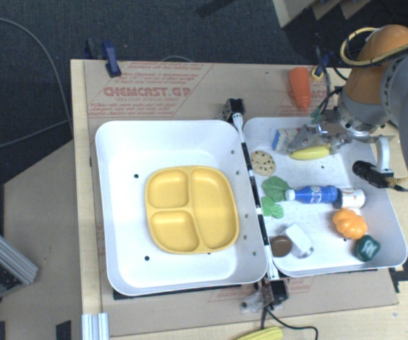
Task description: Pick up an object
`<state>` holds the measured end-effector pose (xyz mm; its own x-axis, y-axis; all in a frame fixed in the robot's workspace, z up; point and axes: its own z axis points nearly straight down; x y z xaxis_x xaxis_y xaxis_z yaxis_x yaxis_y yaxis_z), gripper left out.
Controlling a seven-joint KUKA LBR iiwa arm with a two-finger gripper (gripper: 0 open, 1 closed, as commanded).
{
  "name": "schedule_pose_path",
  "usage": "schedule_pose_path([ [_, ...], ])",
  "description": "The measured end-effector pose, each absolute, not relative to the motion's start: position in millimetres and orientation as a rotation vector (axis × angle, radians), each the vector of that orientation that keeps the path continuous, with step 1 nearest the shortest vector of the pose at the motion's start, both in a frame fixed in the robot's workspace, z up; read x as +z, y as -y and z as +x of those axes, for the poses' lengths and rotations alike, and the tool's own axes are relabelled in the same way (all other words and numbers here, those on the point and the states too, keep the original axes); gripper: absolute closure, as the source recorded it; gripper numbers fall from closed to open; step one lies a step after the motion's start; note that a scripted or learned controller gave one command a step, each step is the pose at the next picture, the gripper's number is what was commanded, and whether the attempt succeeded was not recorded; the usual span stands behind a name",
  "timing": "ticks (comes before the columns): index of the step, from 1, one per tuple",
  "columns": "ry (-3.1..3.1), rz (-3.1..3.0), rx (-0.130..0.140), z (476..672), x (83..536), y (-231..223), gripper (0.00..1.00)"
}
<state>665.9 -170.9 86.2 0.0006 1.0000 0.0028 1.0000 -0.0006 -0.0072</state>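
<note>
Yellow banana [310,152] at the far end of the right bin [388,218], gripper [317,134] right over it.
Gripper touches the banana; can't tell if it grips. Nearby: cookie [263,162], green leaf toy [275,190], blue-white bottle [324,195], orange fruit [350,222]. Left bin [119,190] holds a yellow divided plate [190,209].

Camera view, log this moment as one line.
pincer over banana | right bin | grip unclear | yellow tray left bin
</note>
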Motion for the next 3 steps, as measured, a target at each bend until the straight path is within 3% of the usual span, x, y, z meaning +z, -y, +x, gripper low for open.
schedule_pose_path([
  [1, 2.220, -2.218, 0.005, 666.7, 97, 171, 1.00],
  [2, 2.223, -2.221, -0.002, 637.5, 85, 91, 1.00],
  [3, 2.223, -2.221, -0.002, 586.9, 185, 57, 1.00],
])
